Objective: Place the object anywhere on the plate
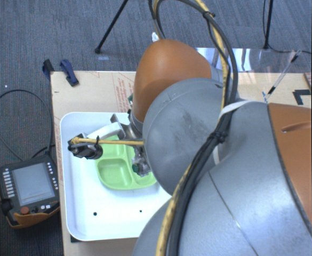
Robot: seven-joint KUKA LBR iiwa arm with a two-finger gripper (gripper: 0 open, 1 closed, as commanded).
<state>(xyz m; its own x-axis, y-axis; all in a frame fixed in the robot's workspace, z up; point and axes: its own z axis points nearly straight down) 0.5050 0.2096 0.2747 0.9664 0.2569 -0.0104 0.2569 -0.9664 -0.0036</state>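
Camera view, one slanted look down from above.

Tabletop [92, 87]: tan board surface, its far left corner bare apart from printed marks; much of it is covered by the arm.

White bin [84, 207]: shallow, rounded corners, lying along the tabletop's left edge. Two small dark dots mark its floor toward the near side. Its right part is hidden under the arm.

Green plate [116, 170]: pale green, divided into compartments, resting on the bin floor toward the bin's middle. One compartment with a raised rim is plainly seen; the plate's right side runs under the arm. Whether the object sits on the plate cannot be told, as nothing identifiable as the object is visible there.

Arm [198, 143]: grey body with an orange dome-shaped section, filling the right and middle of the view, with black and yellow cables looping over it.

Tool [137, 161]: seen in part at the plate's right side, directly over the plate; whether it is open or closed, and whether it grips anything, cannot be told.

Black fitting [85, 149]: small dark part on a yellowish cable, above the bin's left portion.

Handheld controller [30, 188]: on the carpeted floor, left of the tabletop.
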